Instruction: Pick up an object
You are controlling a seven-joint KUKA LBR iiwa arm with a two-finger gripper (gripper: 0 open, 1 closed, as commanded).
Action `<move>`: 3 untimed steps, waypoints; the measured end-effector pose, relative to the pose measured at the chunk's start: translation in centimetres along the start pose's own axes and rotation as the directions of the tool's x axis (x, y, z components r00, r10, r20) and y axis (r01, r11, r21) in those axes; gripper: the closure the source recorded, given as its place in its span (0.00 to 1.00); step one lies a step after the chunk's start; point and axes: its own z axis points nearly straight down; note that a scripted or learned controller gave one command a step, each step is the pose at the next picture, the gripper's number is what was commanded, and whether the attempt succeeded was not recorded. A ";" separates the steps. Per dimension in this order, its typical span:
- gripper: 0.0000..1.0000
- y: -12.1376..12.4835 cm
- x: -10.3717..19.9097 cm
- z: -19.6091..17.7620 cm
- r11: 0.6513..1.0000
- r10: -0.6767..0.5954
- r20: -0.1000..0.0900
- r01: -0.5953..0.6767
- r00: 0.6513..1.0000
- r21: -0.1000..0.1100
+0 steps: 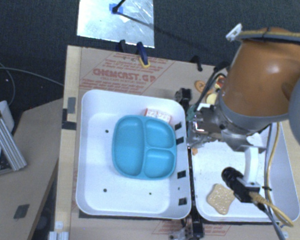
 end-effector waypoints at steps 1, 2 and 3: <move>1.00 -0.1 -2.3 -5.0 1.000 -0.005 -0.003 0.005 1.000 -0.007; 1.00 0.0 0.6 -8.0 1.000 -0.013 -0.004 0.013 1.000 -0.005; 1.00 2.7 3.5 -8.7 1.000 -0.013 -0.004 0.013 1.000 -0.005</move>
